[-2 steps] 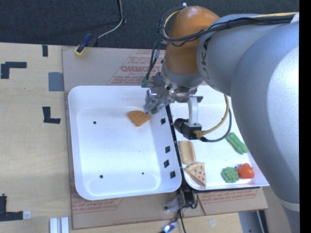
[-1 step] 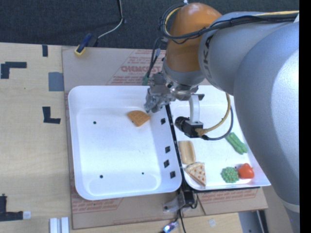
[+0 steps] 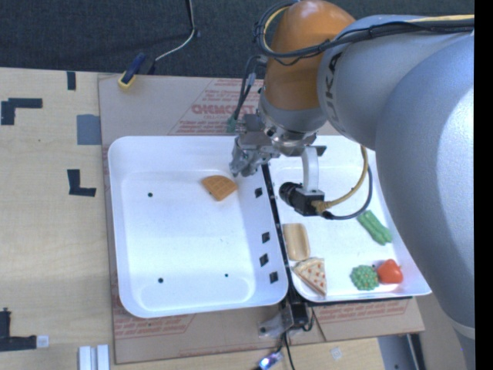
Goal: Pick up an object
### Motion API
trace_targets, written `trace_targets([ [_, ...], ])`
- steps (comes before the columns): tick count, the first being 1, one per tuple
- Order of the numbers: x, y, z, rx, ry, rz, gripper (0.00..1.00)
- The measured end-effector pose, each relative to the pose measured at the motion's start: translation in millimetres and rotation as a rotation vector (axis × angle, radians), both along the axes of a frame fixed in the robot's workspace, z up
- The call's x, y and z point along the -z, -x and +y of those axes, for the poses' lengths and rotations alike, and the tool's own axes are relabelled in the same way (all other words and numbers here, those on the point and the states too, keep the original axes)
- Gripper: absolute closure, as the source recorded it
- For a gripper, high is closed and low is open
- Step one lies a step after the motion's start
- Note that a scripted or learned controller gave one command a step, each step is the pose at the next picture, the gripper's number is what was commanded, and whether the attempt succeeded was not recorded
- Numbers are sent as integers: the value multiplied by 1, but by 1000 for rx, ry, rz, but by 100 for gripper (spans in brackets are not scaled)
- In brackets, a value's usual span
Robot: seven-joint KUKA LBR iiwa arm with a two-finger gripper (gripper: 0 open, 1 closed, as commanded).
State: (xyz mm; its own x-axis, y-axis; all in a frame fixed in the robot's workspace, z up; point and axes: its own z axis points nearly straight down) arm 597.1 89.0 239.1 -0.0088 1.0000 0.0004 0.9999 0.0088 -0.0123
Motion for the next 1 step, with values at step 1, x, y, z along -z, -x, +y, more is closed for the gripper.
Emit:
trace_targets([
  [1, 11, 23, 30, 5, 0, -8, 100],
])
